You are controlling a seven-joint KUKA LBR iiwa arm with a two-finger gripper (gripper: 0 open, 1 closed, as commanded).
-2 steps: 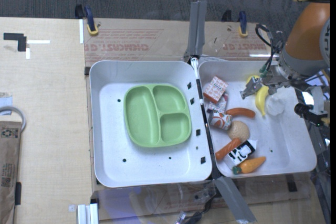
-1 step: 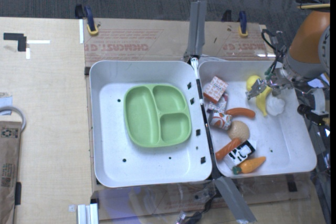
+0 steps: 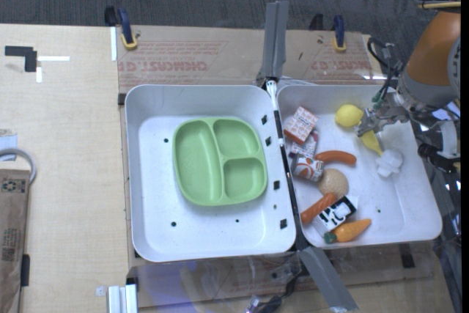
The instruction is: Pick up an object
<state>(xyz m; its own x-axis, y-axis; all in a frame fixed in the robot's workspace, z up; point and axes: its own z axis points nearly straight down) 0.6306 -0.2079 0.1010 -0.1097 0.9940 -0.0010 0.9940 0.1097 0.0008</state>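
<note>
My gripper point(image 3: 371, 122) hangs over the back right part of the right bin point(image 3: 410, 220). It sits just right of a yellow lemon point(image 3: 349, 115) and directly above a small yellow wedge point(image 3: 372, 142). I cannot tell whether it touches the wedge. Further forward in the same bin lie a red sausage point(image 3: 336, 157), a red and white carton point(image 3: 300, 124), a small can point(image 3: 307, 168), a tan round roll point(image 3: 333, 181), two carrots point(image 3: 319, 207) point(image 3: 349, 230), a black and white box point(image 3: 337, 212) and a white crumpled piece point(image 3: 389, 163).
The left bin point(image 3: 146, 179) holds a green divided plate point(image 3: 219, 160). A grey divider bar point(image 3: 275, 40) runs between the bins at the back. Clamps point(image 3: 126, 33) point(image 3: 338, 34) hold the cardboard behind the bins. Cables and the arm's body point(image 3: 432, 62) crowd the right edge.
</note>
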